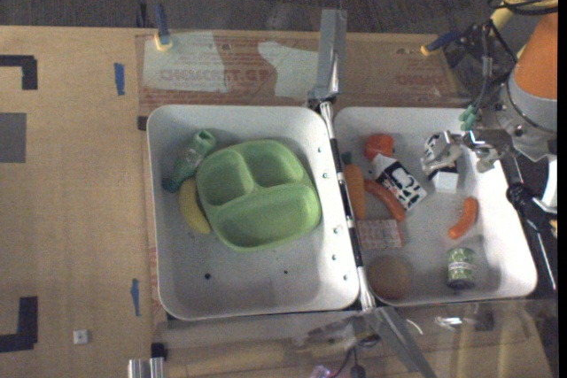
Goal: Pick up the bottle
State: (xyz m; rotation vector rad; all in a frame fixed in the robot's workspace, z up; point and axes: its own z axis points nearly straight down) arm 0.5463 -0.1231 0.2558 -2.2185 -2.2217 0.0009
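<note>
The arm enters from the right, orange band at the upper right edge of the view. The gripper (446, 157) sits over the upper right part of the right bin (523, 279), its fingers pointing toward the bin floor. The fingers look to be around a small white block, but the view is too blurred to tell whether they are spread or pressed together.

The bottle (187, 158), green and translucent, lies on its side in the left bin (159, 217), near the bin's left wall, cap end toward the top of the view. It rests against the upper left edge of the green divided plate (257, 195). A yellow banana (192, 208) lies just below the bottle, partly tucked under the plate's left rim. The gripper is well apart from the bottle, in the other bin.

Right bin contents: a black and white carton (401, 183), a small red-orange object (379, 144), an orange carrot-like piece (353, 190), a red sausage-like piece (384, 199), a second orange piece (462, 218), a pink patterned card (379, 234), a brown round object (389, 275), and a small green jar (461, 266).

The surface (71, 217) under both bins is light wood with blue tape marks.
</note>
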